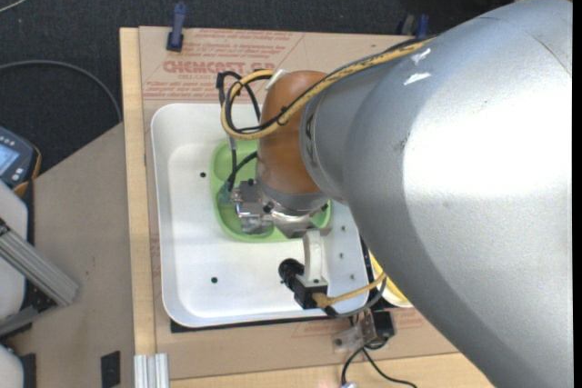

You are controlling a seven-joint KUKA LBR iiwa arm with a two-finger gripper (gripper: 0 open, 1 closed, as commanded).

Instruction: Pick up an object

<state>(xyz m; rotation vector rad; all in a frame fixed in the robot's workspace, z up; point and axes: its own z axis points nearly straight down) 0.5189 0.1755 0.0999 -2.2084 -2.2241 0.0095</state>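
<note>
The big grey arm comes in from the right and covers most of the right half of the scene, hiding nearly everything there. Its orange band sits over the far middle of the left bin, with black and yellow cables looping around it.

Under the arm lies a flat brown cardboard sheet with red print, held at its far edge by a blue clamp.

On the sheet rests the shallow white plastic bin on the left, with rounded corners and a few small dark dots on its floor. Its left and near parts are bare white floor.

In this bin lies a light green rounded plastic object, like a small dish or lid, in the middle of the bin toward the far side. Only its left portion shows; the rest is under the wrist.

The gripper is down in this bin right over the green object, its metal end at or just above the green surface. Whether it is spread or pressed together cannot be told, nor whether it touches the object.

Just near and right of it, a white bracket with a small black part hangs off the wrist.
</note>
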